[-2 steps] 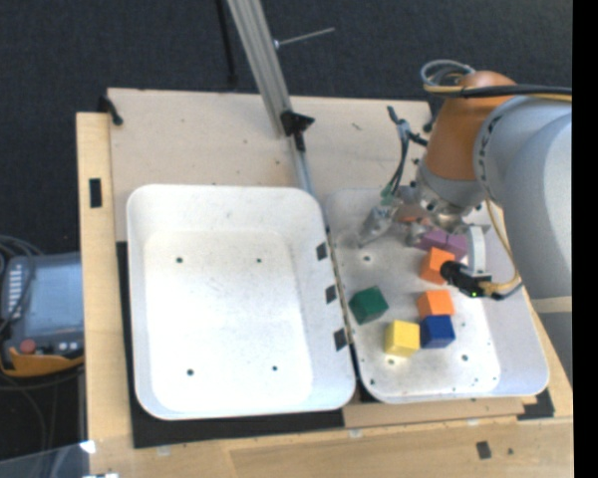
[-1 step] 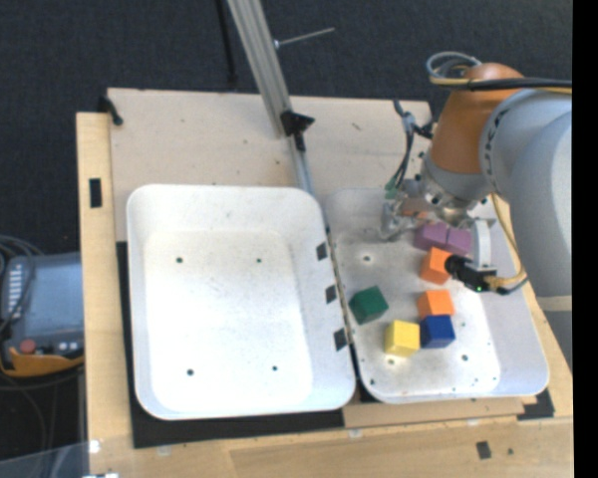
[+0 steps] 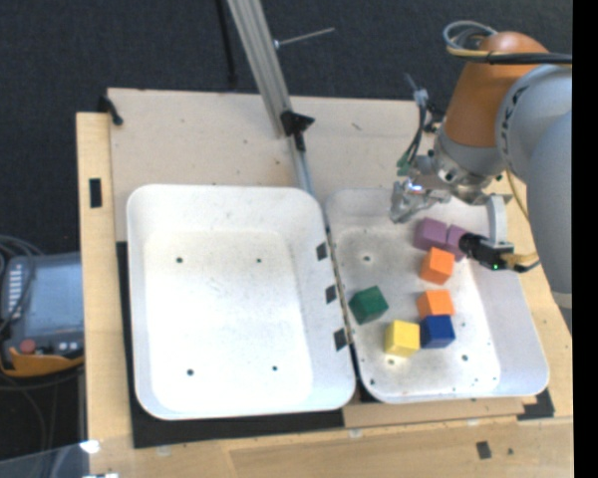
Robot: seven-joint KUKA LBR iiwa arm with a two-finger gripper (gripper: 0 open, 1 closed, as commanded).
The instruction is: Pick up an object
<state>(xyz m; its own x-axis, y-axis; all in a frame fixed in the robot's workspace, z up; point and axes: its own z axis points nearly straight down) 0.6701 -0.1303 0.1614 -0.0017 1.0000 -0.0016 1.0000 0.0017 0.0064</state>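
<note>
My gripper (image 3: 411,203) hangs over the far edge of the right bin (image 3: 498,371), just left of a purple block (image 3: 436,233). Nothing shows between its fingers. Below the purple block lie an orange block (image 3: 440,264) and a second orange block (image 3: 437,302). A blue block (image 3: 439,331) and a yellow block (image 3: 402,338) sit side by side nearer the front. A green block (image 3: 368,304) rests by the bin's left wall.
The left bin (image 3: 229,297) stands beside the right one. A slanted metal rail (image 3: 264,63) runs down from the top to the gap between the bins. A grey device (image 3: 40,307) with cables sits off the bench at the left.
</note>
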